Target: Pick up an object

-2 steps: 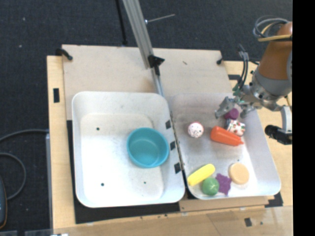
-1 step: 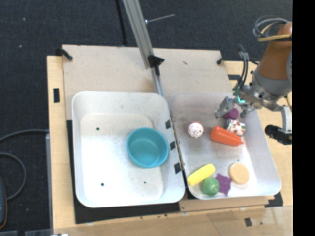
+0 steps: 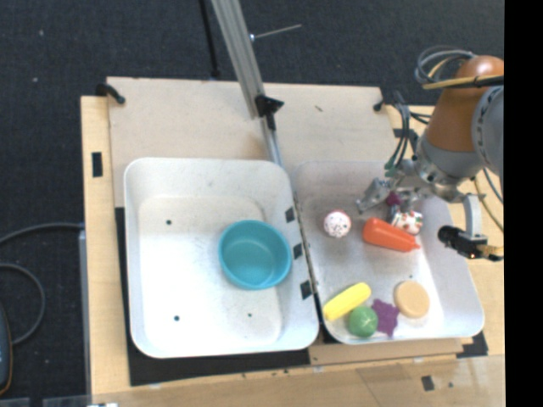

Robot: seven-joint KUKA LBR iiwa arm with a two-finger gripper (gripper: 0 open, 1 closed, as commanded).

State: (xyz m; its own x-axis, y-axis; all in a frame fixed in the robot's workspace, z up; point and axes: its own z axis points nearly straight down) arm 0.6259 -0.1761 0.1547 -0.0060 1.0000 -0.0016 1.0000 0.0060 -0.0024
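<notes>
Gripper point(image 3: 392, 195): low in the right bin point(image 3: 454, 308), at its far side; I cannot tell how it is set or whether it has anything

Nearest target: orange carrot-shaped piece point(image 3: 391, 235) lies just below the tool in my view, long axis running left to right, its fat end towards the speckled ball point(image 3: 337, 224)

Crowding: small red-and-white object point(image 3: 411, 221) touches or nearly touches the carrot piece on its right end, right under the tool; I would judge a blind close here likely to catch both or knock one aside

How I would do it: square the tool across the carrot piece's short axis, come down over its middle, away from the small neighbour, and close only once low enough to straddle it

Easier options: speckled ball sits alone to the tool's left; tan disc point(image 3: 412, 298), yellow piece point(image 3: 346, 300), green ball point(image 3: 363, 321) and purple piece point(image 3: 386, 315) lie well nearer the camera than the tool, the last three bunched together

Left bin point(image 3: 144, 193): holds a blue bowl point(image 3: 254, 254), well apart from the tool

Hard to make out: tool tip blurs into cables and a purple fleck beside it; the small object's shape is unclear; arm point(image 3: 458, 125) is cut off at the picture's right
</notes>
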